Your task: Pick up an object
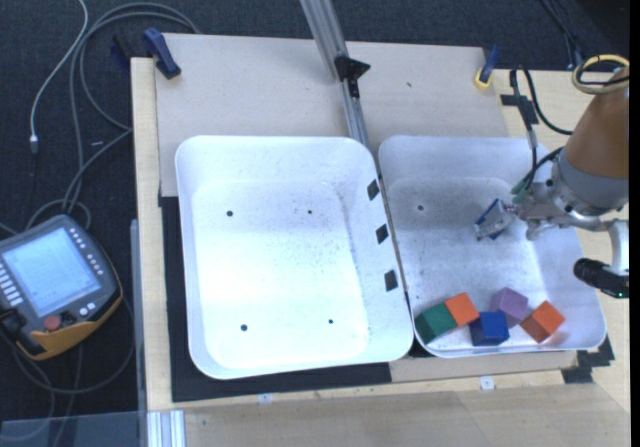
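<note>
Five blocks point(489, 319) lie in the right bin point(440, 175); fingers' point(492, 222) state unclear.

teach pendant point(50, 280), cables point(75, 35), blue clamp point(161, 52)

Grey arm point(590, 185), orange band, black cables, small bluish pincer point(491, 222)

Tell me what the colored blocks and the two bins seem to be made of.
The blocks, green block, orange block, blue block, purple block and second orange block, look like painted wood or foam: flat matte color, sharp edges, no shine. The left bin and right bin look like thin molded plastic: smooth white, rounded corners, scuffed with dark specks.
</note>
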Controlling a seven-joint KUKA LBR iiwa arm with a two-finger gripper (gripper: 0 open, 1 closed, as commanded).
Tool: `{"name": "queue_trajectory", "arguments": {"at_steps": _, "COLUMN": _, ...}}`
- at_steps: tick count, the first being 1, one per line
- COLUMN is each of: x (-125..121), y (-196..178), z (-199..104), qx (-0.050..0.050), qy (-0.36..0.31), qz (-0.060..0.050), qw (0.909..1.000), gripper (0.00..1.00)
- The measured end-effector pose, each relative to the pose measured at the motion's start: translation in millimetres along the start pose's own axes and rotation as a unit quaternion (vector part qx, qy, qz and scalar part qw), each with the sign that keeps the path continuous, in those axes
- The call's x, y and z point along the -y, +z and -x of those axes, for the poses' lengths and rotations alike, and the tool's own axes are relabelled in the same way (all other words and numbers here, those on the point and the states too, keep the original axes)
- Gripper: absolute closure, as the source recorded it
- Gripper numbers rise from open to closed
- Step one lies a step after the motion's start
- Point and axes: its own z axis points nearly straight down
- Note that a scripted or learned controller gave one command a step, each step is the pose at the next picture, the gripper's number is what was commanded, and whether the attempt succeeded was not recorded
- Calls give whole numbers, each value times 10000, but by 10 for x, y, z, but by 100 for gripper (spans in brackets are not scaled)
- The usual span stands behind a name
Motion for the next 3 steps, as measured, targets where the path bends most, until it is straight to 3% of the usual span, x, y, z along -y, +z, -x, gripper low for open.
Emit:
{"name": "queue_trajectory", "arguments": {"at_steps": 1, "x": -343, "y": 114, "z": -410, "qx": -6, "qy": -28, "qz": 1, "qw": 10000, "gripper": 0}}
{"name": "queue_trajectory", "arguments": {"at_steps": 2, "x": -685, "y": -808, "z": -1014, "qx": -3, "qy": -38, "qz": 45, "qw": 10000, "gripper": 0}}
{"name": "queue_trajectory", "arguments": {"at_steps": 3, "x": -338, "y": -901, "z": -1332, "qx": -13, "qy": -14, "qz": -34, "qw": 10000, "gripper": 0}}
